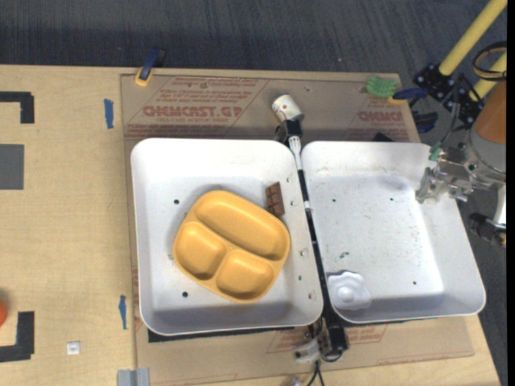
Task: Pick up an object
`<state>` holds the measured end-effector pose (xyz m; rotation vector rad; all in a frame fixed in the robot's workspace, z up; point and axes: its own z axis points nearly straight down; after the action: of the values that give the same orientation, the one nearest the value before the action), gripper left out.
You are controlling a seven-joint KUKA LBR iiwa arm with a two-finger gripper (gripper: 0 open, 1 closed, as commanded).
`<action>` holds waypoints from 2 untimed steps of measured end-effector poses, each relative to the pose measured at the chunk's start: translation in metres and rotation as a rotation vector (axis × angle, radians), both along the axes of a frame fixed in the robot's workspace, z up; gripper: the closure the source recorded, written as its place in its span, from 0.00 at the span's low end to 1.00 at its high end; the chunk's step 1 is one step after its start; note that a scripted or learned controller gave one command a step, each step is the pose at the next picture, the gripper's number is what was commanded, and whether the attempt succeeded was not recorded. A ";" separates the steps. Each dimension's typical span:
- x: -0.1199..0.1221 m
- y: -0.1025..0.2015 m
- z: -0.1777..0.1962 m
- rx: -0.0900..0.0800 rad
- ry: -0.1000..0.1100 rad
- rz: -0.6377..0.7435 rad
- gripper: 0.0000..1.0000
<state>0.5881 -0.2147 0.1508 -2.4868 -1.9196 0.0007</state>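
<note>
Two white bins fill the bench. The right bin [386,240], directly below the gripper [438,182], has a broad bare floor. The left bin [161,215] lies well away across the shared rim. It holds a yellow divided tray [232,244], with a small brown block [274,199] touching the tray's gripper-side edge. A small white object [349,289] rests at the right bin's near rim. Whether the gripper is parted or closed cannot be told; nothing shows in it.
</note>
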 end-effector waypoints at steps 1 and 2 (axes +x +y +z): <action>0.010 0.001 0.028 0.000 0.000 -0.334 1.00; -0.009 0.001 0.044 0.001 0.002 -0.471 1.00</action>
<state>0.5794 -0.2132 0.1946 -2.8639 -1.2860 0.0015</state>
